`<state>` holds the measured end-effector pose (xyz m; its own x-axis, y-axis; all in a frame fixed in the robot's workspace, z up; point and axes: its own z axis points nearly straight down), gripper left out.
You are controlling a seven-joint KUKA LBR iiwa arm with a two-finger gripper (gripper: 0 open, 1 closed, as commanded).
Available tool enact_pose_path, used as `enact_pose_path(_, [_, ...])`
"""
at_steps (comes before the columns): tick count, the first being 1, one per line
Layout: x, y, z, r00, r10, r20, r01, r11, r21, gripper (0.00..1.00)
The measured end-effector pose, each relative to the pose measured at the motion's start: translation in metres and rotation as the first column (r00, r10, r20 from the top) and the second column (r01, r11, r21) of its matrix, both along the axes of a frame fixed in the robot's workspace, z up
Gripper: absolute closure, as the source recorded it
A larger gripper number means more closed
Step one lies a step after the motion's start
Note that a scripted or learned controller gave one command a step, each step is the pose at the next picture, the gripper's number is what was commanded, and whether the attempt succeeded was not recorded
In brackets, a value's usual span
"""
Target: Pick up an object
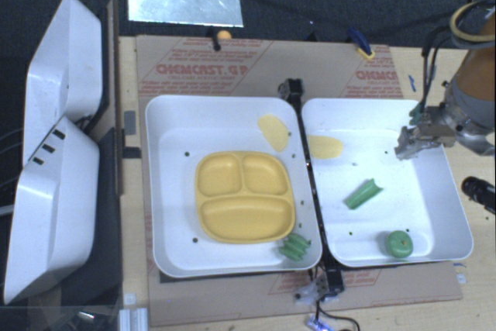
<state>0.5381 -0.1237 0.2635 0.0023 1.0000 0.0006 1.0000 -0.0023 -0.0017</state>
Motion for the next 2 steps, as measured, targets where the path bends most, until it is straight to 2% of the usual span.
enact_pose_path(1, [0.001,0.001,0.001,1.0,0.002,0.003,-0.002,1.0,-0.001,0.0])
enact_pose_path(2, [0.036,-0.003,-0.058,0.997,0.078,-0.001,-0.078,0.997,0.0,0.0])
